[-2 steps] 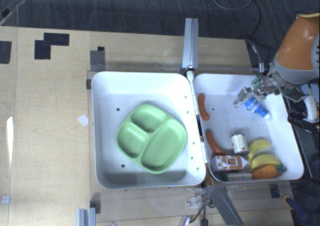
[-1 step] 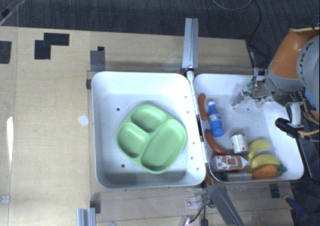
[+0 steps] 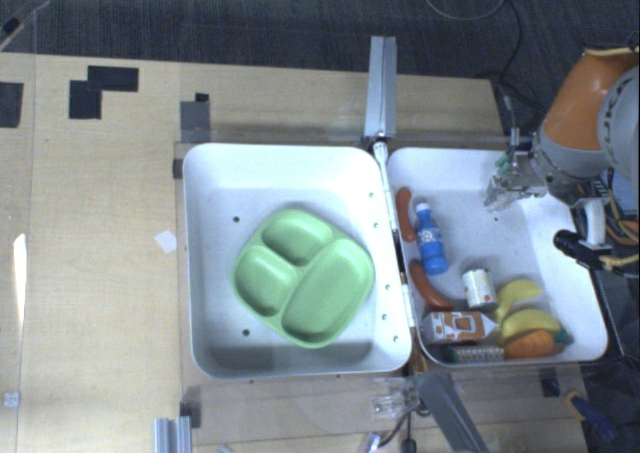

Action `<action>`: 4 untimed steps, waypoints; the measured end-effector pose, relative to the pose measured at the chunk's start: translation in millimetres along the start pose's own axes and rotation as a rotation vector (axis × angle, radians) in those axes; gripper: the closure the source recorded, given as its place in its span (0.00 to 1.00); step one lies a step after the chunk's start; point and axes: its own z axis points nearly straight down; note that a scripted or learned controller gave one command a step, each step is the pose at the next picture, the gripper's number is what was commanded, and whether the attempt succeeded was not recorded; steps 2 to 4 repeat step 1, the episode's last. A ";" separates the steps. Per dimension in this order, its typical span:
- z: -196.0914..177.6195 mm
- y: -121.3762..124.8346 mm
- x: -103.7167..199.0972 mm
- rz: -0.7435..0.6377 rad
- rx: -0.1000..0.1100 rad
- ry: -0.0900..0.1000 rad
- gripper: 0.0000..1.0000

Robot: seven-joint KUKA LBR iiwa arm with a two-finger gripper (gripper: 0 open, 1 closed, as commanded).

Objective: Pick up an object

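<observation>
Starting at the left, we see the pale wooden worktop (image 3: 90, 271) with a few black square marks near its far edge. Next comes the left shallow white bin (image 3: 215, 181), and in it lies a light green plastic plate with three compartments (image 3: 305, 276), set a little toward the near right part of the bin. A grey metal bar (image 3: 380, 91) stands at the far end of the seam between the bins. In the right shallow white bin (image 3: 470, 191) we find a red sausage-shaped toy (image 3: 404, 214) along the left wall, a small blue bottle with a white cap (image 3: 431, 238) just beside it, a second reddish sausage (image 3: 432, 288), a small white can (image 3: 479, 287), a brown and white carton (image 3: 460, 325), two yellow bananas (image 3: 522, 307) and an orange fruit (image 3: 530, 343), clustered along the near side. At the far right corner of that bin hovers the hand (image 3: 510, 186), holding nothing; whether it is apart or together we cannot tell.
</observation>
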 end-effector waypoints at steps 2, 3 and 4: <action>-134.3 -23.6 -22.8 -0.135 0.008 0.000 1.00; -134.3 -23.6 -22.8 -0.135 0.008 0.000 1.00; -134.3 -23.6 -22.8 -0.135 0.008 0.000 1.00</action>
